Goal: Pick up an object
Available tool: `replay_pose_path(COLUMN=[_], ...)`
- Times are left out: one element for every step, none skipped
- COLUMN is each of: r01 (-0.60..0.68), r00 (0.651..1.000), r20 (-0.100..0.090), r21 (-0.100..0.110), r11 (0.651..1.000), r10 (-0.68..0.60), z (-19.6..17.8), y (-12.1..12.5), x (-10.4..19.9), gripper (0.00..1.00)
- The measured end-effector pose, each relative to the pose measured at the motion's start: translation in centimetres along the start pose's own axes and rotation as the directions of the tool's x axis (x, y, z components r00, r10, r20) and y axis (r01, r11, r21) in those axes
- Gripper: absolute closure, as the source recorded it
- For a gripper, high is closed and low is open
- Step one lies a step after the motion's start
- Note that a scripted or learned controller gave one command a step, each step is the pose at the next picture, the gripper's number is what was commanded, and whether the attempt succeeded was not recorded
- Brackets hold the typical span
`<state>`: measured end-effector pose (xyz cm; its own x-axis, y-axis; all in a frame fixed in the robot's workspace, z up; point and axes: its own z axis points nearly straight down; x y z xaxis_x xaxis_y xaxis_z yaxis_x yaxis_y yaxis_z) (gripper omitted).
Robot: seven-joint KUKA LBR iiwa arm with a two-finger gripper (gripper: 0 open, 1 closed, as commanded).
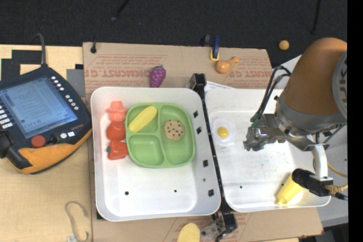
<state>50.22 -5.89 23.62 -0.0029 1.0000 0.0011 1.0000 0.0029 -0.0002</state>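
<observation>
Open floor (pixel 255 175) between egg (pixel 223 133) and yellow toy (pixel 288 194); left bin's (pixel 147 192) lower half bare

Even, diffuse light from above; moderately bright. Left bin (pixel 147 192) near washed out, mild glare. Shadows faint, soft-edged. Dark floor (pixel 170 3) at top underexposed. Overall soft focus, slight grain.

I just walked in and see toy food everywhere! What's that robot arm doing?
The robot arm is trying to pick something up. Its gripper hangs low over the right bin, beside a toy fried egg that lies on the bin floor. A yellow toy sits in that bin's near corner. In the left bin, a green plate holds corn and a cookie.
</observation>
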Motion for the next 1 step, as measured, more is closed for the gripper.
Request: replay_pose_path(r01=[-0.001], r00=[1.000], r20=[0.000], r21=[0.001], r11=[1.000], r10=[0.001], z=[0.16], y=[2.80], x=[3.21], gripper=[1.00])
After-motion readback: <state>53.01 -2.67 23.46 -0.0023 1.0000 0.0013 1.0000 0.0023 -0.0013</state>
